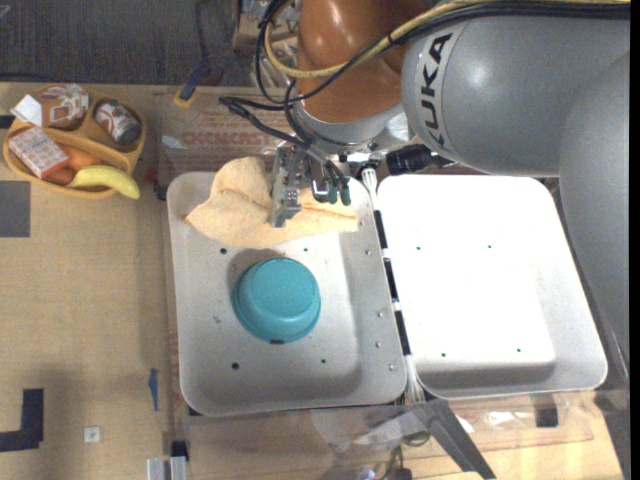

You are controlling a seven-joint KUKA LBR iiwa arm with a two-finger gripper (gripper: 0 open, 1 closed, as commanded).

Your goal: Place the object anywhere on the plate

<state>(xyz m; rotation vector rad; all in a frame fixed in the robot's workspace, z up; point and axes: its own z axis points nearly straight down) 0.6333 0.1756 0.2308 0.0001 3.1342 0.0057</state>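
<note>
**A:** Standing by the rig now. The arm (520,78) reaches in over the left bin (200,368), and the end effector (290,193) hangs right above a floppy yellow cloth (235,213) bunched at the far edge of that bin. I'd guess that cloth is the thing it's meant to move.

**B:** Is it gripping it?

**A:** Honestly can't tell. The end effector sits on top of the cloth from this angle, and I can't make out whether it's open, closed, or has any fabric in it. The cloth looks like it's lying on the bin floor, partly draped against the far wall.

**B:** And the plate?

**A:** There's a round teal dish (278,299), upside-down-bowl looking, in the middle of the same bin, just near the cloth but apart from it. I guess that's the target, so it's a short hop.

**B:** Count?

**A:** One cloth, one teal dish, two white bins, the right bin (480,288) alongside. Off on the worktop (80,318) at the left there's one tray of toy food (70,148) with a banana (105,179), nowhere near the action.
</note>
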